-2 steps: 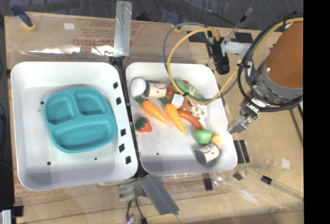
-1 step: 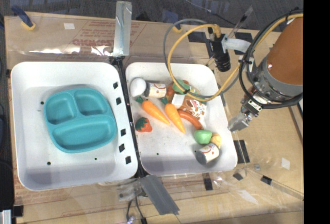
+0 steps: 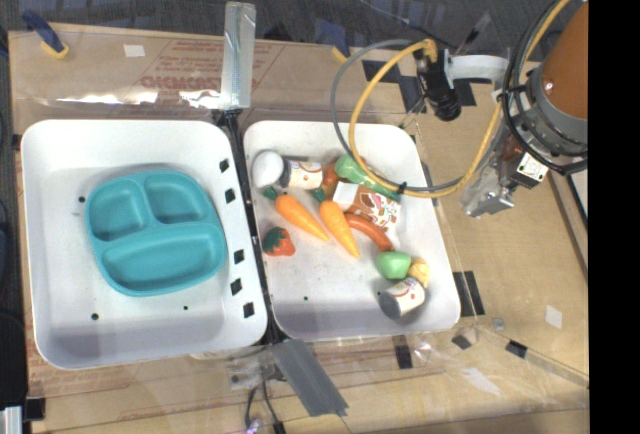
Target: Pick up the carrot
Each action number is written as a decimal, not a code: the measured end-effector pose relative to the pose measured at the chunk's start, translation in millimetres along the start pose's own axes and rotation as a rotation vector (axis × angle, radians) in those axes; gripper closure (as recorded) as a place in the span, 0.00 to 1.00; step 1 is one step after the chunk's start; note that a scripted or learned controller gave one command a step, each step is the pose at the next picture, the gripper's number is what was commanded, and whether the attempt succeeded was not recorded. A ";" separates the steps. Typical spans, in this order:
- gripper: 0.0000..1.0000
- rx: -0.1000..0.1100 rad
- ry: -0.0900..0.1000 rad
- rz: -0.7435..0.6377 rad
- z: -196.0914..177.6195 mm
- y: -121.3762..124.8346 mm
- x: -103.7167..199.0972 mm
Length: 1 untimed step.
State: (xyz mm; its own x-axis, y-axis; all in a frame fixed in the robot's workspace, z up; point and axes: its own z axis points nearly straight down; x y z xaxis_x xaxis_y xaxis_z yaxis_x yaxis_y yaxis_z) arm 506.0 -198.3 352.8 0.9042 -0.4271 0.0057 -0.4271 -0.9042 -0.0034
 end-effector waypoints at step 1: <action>1.00 0.006 0.004 -0.008 -10.7 -4.9 0.5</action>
State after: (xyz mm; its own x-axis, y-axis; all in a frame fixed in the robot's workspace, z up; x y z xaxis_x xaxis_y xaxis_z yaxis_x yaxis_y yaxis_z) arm 508.5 -194.1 363.5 0.9074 -0.4201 0.0095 -0.4200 -0.9075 -0.0092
